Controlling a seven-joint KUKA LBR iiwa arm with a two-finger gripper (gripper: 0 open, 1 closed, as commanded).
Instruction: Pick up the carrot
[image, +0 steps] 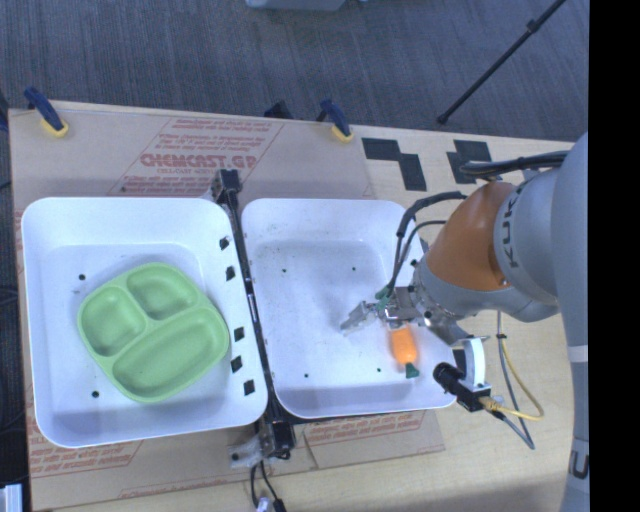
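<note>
The orange carrot (403, 347), with a small green tip at its near end, lies in the right white bin (300, 230) close to the bin's near right corner. My gripper (391, 317) hangs low over the bin, just beyond and slightly left of the carrot, right next to its far end. The grey arm with its orange band (470, 245) reaches in from the right above the bin's right wall. I cannot tell whether the gripper touches the carrot.
A green divided plate (152, 330) rests in the left white bin (60, 230). A black divider (245, 300) runs between the two bins. Cables (510, 395) and a black fitting hang off the arm past the right bin's near right corner.
</note>
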